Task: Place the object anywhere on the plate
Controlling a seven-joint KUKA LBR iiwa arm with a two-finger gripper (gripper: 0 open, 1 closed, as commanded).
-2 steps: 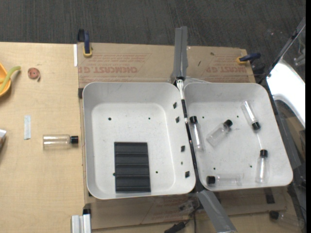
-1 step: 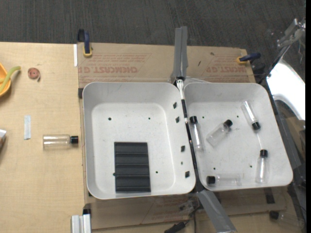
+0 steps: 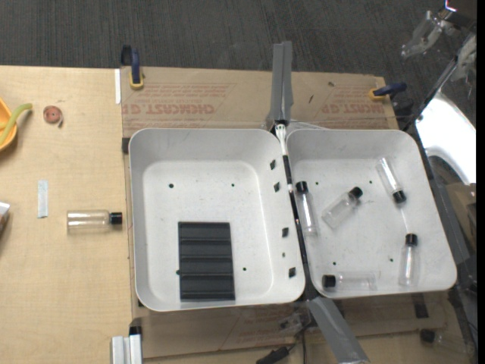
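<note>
A black ridged plate (image 3: 204, 262) lies flat in the front middle of the left bin (image 3: 151, 158). Several clear vials with black caps lie in the right bin (image 3: 424, 165): one near its middle (image 3: 341, 208), one toward the back right (image 3: 390, 179), one along the left wall (image 3: 305, 211), one at the right front (image 3: 409, 260) and one along the front wall (image 3: 355, 282). My gripper (image 3: 426, 35) hangs at the far top right, beyond the right bin's back corner and well away from the vials and the plate.
The divider between the bins (image 3: 292, 203) carries small black clips. On the bench to the left lie another vial (image 3: 91, 219), a small white strip (image 3: 42, 199), a red disc (image 3: 51, 114) and a yellow object (image 3: 6, 126). Clamps (image 3: 132, 65) (image 3: 386, 91) hold the cardboard at the back.
</note>
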